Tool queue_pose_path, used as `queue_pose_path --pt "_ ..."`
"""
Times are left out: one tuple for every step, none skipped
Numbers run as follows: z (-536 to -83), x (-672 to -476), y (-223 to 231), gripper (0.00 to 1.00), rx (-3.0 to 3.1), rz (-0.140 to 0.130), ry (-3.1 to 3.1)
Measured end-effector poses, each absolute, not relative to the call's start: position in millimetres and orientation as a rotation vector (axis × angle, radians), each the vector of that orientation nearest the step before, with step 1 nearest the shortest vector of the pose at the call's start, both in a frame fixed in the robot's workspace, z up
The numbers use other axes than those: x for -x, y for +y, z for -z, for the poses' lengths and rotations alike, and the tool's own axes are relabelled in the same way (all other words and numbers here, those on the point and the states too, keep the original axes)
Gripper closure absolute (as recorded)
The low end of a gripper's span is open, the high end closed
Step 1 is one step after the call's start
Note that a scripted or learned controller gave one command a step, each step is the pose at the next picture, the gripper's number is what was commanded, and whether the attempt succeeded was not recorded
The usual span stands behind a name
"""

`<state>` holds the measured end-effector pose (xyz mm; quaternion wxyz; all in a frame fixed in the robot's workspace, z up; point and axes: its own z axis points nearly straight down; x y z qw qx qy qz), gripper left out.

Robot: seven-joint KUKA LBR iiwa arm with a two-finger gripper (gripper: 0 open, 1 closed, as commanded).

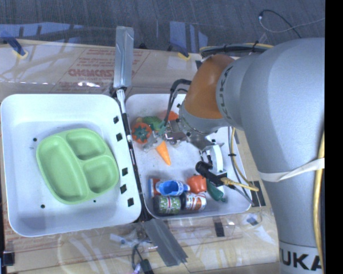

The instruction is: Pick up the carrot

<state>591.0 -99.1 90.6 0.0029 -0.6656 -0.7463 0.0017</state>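
The carrot (163,152) is a small orange cone lying in the middle of the right bin (238,209), its tip pointing toward the front. My gripper (170,133) hangs low just above the carrot's thick end, under the arm's orange band. The carrot looks to be resting on the bin floor. The wrist hides part of the bin behind it.
A red and green tomato-like toy (141,132) and a green toy (154,122) lie left of the gripper. A blue-white bottle (172,188), a can (172,204), and orange (197,183) and green (218,193) pieces crowd the front. The left bin (17,119) holds a green divided plate (77,165).
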Motion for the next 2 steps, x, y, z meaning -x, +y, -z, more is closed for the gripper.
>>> queue_pose_path --pt "-100.5 -591.1 -99.1 1.00 2.082 -0.008 -2.343" --pt "-219.6 -627.9 -56.2 1.00 2.132 0.002 -2.309"
